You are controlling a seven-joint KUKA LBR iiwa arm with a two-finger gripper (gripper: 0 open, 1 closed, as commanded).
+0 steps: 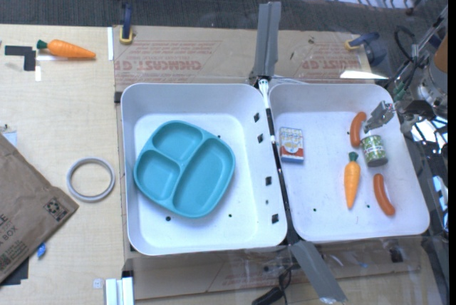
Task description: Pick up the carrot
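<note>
Camera view: carrot [352,183] below-left of tool [379,116] (well apart).

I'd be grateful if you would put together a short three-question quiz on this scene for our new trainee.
1. True or false: the carrot in the right bin lies between two sausages.
2. Which bin holds the blue divided plate: A) left, B) right?
3. Fill in: the tool hovers near the small ____.

Key: 1 true, with one sausage above it and one to its right. 2 A. 3 can.
</note>
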